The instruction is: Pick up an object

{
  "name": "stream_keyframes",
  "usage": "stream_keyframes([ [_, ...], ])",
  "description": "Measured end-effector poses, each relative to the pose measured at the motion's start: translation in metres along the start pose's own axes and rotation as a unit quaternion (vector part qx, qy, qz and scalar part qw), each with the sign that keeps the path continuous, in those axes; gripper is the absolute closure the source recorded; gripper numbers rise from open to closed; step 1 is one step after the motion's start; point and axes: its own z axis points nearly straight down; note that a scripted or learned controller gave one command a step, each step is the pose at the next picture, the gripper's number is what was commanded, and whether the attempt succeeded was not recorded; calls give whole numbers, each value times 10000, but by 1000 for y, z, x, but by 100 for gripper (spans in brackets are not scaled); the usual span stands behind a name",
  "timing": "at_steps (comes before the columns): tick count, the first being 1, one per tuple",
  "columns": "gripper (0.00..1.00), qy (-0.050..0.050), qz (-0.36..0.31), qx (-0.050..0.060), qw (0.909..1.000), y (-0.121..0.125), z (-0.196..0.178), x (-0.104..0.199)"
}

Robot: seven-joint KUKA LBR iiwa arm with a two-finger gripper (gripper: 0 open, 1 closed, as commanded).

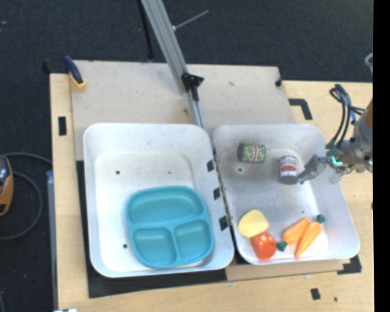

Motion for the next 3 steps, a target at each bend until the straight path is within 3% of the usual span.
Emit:
stream_keyframes([
  [1,0,-1,-1,-5,10000,0,0,0],
  [3,0,0,14,8,10000,3,93,14],
])
